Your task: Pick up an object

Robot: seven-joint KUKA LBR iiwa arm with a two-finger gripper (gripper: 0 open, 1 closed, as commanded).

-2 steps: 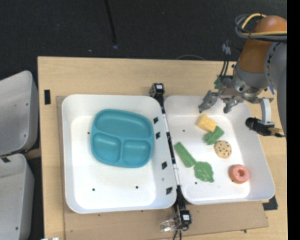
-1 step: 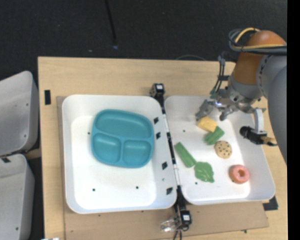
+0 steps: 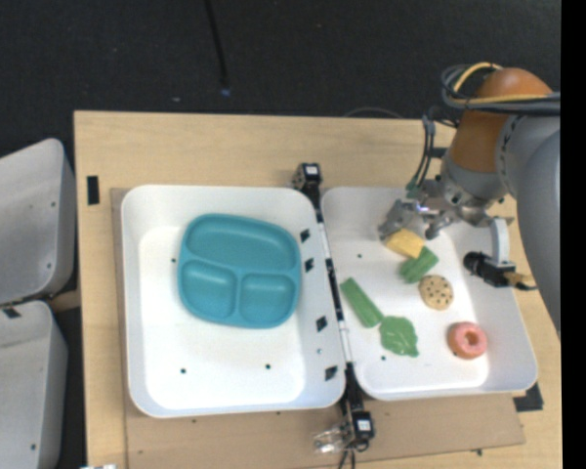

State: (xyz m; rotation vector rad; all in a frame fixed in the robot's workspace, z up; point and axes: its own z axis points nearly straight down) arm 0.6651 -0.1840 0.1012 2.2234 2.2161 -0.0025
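Note:
My gripper (image 3: 412, 225) hangs over the back of the right bin (image 3: 508, 374), fingers spread open. Just in front of it, touching or nearly touching the fingertips, lies a yellow wedge (image 3: 404, 244); nothing sits between the fingers. A small green piece (image 3: 419, 265) lies against the wedge's front right. A speckled cookie (image 3: 436, 291) and a pink donut (image 3: 466, 340) lie further forward. A long green pod (image 3: 360, 301) and a green leafy piece (image 3: 398, 335) lie towards the bin's left side.
The left bin (image 3: 151, 379) holds a teal divided plate (image 3: 240, 270). A ridge with black clips (image 3: 328, 291) separates the two bins. The arm's grey body fills the right side above the right bin.

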